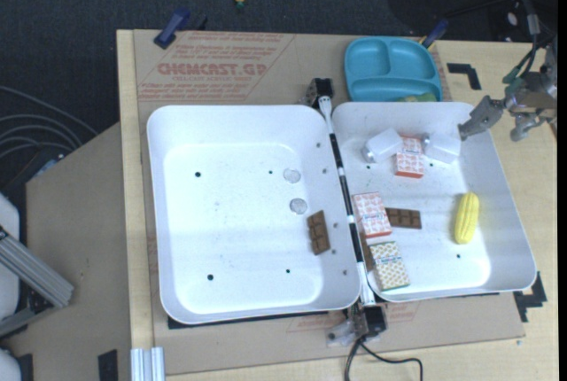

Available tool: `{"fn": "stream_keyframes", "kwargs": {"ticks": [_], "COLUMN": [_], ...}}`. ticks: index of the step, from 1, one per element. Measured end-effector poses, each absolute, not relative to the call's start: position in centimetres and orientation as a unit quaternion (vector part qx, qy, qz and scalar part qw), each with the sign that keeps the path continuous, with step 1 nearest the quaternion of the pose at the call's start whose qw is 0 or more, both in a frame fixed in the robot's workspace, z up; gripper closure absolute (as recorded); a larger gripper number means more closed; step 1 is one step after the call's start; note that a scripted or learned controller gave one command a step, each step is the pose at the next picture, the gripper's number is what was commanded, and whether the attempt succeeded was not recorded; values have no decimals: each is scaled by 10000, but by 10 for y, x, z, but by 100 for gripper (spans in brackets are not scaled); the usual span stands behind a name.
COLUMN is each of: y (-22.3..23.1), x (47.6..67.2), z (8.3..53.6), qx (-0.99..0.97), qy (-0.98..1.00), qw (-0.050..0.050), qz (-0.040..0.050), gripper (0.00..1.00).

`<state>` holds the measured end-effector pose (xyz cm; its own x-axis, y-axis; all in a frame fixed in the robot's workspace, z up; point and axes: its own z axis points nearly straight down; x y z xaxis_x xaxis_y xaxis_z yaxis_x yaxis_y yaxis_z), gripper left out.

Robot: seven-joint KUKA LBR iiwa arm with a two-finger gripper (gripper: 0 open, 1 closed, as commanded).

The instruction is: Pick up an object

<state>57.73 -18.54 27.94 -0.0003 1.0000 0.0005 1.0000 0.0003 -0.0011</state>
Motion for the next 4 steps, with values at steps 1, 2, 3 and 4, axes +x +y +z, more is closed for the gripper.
{"fn": "stream_keyframes", "kwargs": {"ticks": [1,2,3,4], "y": [-173,-147,-157,-166], "x": [603,658,666,666], "z": [141,101,97,96], "qx": [-7068,-7057,-7026,-7018], "qy": [-7074,-7085,-7114,-7121], "qw": [18,16,145,168], "qz": [7,41,72,52], "gripper": [0,0,0,0]}}
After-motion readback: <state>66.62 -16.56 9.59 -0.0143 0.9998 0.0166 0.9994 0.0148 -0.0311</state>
